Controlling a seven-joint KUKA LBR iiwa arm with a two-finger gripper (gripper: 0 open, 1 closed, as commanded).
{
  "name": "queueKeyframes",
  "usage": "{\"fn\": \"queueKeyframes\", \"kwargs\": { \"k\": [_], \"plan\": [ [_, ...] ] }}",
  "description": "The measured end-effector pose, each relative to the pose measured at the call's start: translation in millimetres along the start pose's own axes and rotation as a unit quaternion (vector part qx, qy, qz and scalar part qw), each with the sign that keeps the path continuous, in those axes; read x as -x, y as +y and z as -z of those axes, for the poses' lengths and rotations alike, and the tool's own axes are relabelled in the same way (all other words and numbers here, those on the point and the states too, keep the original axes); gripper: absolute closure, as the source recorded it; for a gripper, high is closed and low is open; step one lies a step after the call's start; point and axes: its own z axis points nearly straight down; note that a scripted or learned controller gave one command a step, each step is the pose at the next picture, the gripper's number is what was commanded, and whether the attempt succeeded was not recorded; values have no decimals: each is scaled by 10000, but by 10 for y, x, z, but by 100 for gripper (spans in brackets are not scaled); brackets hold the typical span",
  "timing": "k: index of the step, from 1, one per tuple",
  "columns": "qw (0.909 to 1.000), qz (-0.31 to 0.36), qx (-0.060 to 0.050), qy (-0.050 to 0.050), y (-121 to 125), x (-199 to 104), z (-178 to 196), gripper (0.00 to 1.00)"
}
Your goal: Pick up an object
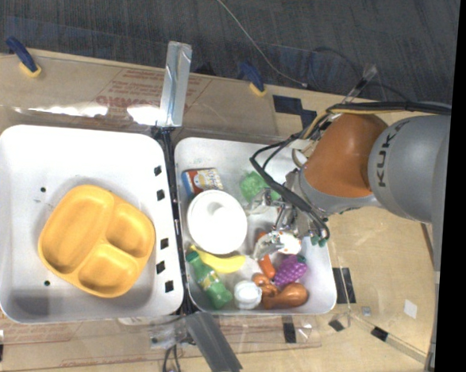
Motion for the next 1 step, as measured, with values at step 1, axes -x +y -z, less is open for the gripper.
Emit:
{"fn": "queueKeyframes", "kwargs": {
  "k": [1],
  "plan": [
    [9998,-197,8,7,-126,-398,-2,0]
  ]
}}
